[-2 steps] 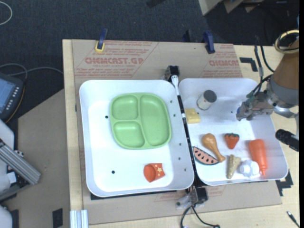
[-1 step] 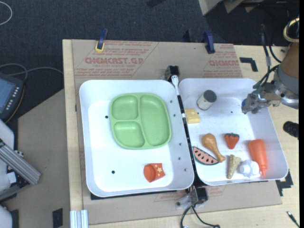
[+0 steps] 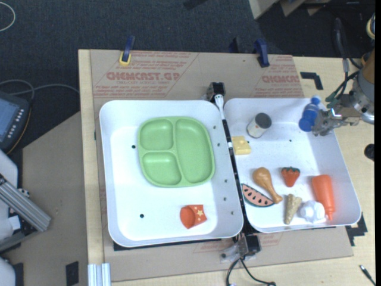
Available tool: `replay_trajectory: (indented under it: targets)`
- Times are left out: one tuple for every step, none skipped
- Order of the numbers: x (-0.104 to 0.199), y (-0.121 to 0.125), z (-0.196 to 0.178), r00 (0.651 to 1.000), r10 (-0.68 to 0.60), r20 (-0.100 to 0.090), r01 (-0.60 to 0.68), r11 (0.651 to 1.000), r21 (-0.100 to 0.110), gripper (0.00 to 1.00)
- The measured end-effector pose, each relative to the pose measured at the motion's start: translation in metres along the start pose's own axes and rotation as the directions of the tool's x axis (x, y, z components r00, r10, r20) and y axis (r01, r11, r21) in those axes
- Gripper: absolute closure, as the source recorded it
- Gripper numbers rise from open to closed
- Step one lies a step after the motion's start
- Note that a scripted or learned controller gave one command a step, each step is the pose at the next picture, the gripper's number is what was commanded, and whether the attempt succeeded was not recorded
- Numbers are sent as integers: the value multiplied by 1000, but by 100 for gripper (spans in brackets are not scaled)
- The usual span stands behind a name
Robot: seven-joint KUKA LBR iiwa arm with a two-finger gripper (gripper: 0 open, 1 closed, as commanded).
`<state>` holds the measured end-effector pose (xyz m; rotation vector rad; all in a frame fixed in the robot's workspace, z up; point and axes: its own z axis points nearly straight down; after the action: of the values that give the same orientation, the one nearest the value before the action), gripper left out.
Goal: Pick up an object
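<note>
Camera view: the counter (image 3: 95,76) carries two shallow white bins side by side. The left bin (image 3: 116,159) holds a green divided plate (image 3: 177,151) near its middle and a small red carton (image 3: 193,215) toward its near edge. The right bin (image 3: 345,177) holds the loose pieces: a grey cylinder (image 3: 259,124) at the far side, a yellow block (image 3: 241,146) against the wall between the bins, a toy drumstick (image 3: 266,183), a strawberry (image 3: 290,176), a watermelon slice (image 3: 257,196), an ice-cream cone (image 3: 292,207), a small white-and-blue lump (image 3: 311,211) and an orange carrot-like piece (image 3: 324,194) along the right side.

The claw (image 3: 324,124) hangs at the far right corner of the right bin, and a blue object (image 3: 309,115) sits right at its left side. Whether that blue thing is between the fingers or merely beside them I cannot tell, and I cannot tell how the claw stands either.

To do this step well, I judge the grip should be confirmed before any lift: centre over the blue object, close squarely across its narrow width, and rise straight up, clear of the bin wall close by. If that grip proves poor, the grey cylinder stands apart from its neighbours and looks the easier target, while the cone and lump touch.
</note>
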<state>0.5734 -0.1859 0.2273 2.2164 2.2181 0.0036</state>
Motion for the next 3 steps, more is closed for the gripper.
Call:
replay_trajectory:
  targets:
    - [48,20,11,1000,-5,-3,5,1000,3,100]
    - [95,41,17,1000,-4,-2,4,1000,2,100]
    - [142,57,16,1000,-4,-3,4,1000,2,100]
